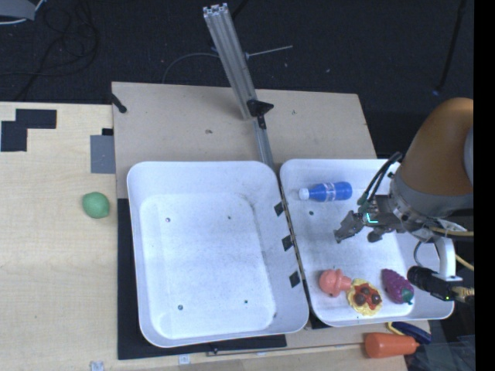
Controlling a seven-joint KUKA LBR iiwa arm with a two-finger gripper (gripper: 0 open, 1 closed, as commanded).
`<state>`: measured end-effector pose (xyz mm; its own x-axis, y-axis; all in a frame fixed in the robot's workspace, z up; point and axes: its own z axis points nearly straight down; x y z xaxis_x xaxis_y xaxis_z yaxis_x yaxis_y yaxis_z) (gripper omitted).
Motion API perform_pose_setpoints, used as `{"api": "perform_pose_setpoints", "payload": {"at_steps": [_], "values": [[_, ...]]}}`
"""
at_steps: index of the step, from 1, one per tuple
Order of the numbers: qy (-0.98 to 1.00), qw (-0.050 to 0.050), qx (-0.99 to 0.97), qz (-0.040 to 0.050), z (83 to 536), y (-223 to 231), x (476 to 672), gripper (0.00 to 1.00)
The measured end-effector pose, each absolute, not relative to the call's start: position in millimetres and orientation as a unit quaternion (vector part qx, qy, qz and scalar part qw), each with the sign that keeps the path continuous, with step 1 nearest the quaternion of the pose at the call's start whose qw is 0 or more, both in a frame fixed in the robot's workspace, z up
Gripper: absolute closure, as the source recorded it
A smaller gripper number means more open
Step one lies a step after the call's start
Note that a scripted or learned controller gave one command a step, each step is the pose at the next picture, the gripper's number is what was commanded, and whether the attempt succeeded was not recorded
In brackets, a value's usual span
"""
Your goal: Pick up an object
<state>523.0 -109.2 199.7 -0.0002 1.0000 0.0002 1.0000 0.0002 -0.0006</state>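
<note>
The right bin (305, 230) holds several small things. A blue bottle (326, 192) lies on its side near the far wall. Along the near wall sit a pink toy (334, 282), a yellow and red toy (365, 297) and a purple toy (397, 285). My gripper (360, 229) hangs over the middle of this bin, below the bottle and above the three toys. Its dark fingers (345, 229) stand apart, open, with nothing between them.
The left bin (147, 184) lies beside the right one, joined by black clips. A green ball (96, 205) rests on the wooden bench to the left. An orange carrot-like toy (389, 345) lies outside the right bin's near edge. A metal rail (232, 56) slants up behind the bins.
</note>
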Motion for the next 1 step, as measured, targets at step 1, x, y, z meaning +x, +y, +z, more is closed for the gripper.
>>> {"api": "perform_pose_setpoints", "payload": {"at_steps": [1], "values": [[-0.707,0.0,-0.707,0.0002,199.7,-109.3,522.9,0.0]]}}
